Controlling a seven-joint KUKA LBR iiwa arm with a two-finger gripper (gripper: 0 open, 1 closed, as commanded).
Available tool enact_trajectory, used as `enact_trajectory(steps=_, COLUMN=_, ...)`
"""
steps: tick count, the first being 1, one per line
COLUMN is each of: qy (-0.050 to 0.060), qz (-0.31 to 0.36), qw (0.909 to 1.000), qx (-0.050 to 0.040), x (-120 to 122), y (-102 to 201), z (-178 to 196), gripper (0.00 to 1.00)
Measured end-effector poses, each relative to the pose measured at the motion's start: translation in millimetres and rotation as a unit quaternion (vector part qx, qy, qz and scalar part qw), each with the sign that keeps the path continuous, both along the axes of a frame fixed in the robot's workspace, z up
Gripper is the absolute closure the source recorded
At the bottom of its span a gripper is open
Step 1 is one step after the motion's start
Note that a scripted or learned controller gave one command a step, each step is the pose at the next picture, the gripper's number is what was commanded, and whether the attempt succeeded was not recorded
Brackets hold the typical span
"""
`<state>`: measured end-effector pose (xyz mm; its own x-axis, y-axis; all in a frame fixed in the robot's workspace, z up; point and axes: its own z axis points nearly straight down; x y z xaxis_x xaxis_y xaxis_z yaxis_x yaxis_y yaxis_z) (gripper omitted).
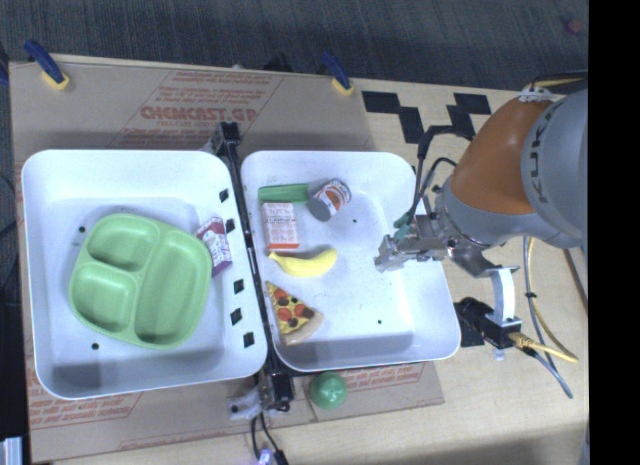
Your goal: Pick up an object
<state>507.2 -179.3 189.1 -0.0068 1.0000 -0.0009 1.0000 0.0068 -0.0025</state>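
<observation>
Objects for picking sit mostly in the right bin [425, 338], clustered along its left half, apparently scattered loose as grasp targets for the arm. Largest thing on the bench is the left bin [40, 363], which bears a green divided plate [140, 280] lying flat, with a small dark red packet [214, 243] just beside its upper right edge, against the bin wall. In the right bin, by size: a banana [306, 262] lying on its side near the middle-left; a pizza slice toy [291, 313] below it, touching the left wall; a red and white box [281, 226] just above the banana; a green bar [284, 193] along the top; a small can [330, 198] tipped on its side next to the bar. A green ball [326, 389] rests outside, on the cardboard just below the right bin's front rim, out of play. Arm reaches in from the right, orange band over the bin's right rim, wrist low and angled toward the bin floor. Gripper [392, 253] sits above bare floor right of the banana, apart from every object; nothing between its tips. Whether the tips are spread or pressed together I cannot tell at this angle. Judgement: approach phase, banana the nearest candidate.
</observation>
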Motion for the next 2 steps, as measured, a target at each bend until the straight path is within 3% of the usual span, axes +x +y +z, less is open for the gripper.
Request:
enact_trajectory(steps=1, qy=0.001, qz=0.000, qw=1.0000, qx=0.0004, x=-31, y=-7, z=10, gripper=1.00)
enact_trajectory(steps=2, qy=-0.003, qz=0.000, qw=1.0000, qx=-0.0005, x=37, y=8, z=120, gripper=1.00)
